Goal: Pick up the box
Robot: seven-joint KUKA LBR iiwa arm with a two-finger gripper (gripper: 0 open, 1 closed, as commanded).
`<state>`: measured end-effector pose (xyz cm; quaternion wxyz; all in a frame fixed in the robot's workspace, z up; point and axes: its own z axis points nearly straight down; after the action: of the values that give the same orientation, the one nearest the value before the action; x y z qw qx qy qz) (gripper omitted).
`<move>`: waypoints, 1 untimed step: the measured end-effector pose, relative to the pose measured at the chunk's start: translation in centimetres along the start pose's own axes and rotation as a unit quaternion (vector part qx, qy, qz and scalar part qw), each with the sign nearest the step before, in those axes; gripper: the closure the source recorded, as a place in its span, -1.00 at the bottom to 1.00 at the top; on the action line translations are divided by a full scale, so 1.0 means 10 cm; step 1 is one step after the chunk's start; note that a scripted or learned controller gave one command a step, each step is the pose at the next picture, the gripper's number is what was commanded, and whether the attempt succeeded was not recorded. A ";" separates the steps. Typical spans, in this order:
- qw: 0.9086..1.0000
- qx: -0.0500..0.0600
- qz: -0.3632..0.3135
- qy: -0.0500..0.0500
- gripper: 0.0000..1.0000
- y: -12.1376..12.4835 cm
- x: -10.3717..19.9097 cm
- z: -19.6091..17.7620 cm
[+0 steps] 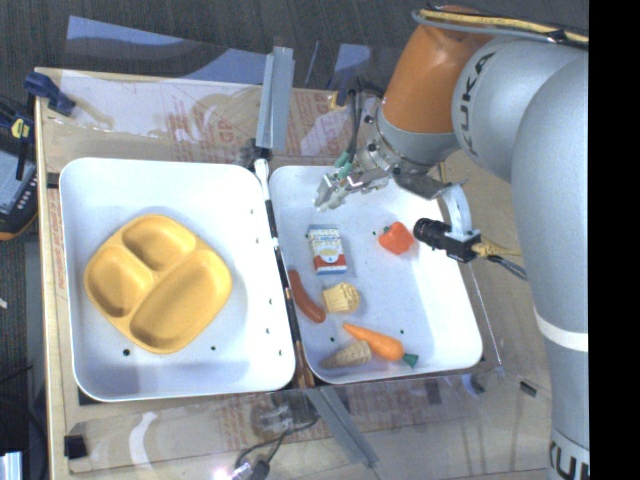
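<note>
The box (327,249) is a small white carton with blue and red print, lying flat in the upper middle of the right bin (455,318). My gripper (331,194) hangs above the bin's back left part, a little behind the box and apart from it. Its fingers point down and to the left and stand slightly apart, with nothing between them.
In the right bin lie a red pepper (396,238), a sausage (306,297), a yellow corn piece (341,297), a carrot (378,343) and a beige cone (349,355). The left bin (80,183) holds a yellow divided plate (158,282). The grey arm covers the right side.
</note>
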<state>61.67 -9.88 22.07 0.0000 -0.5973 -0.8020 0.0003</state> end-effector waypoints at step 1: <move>1.000 0.000 0.000 0.000 -1.00 0.00 0.00 0.00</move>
<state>61.65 -9.90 22.03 0.0003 -0.5975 -0.8019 0.0006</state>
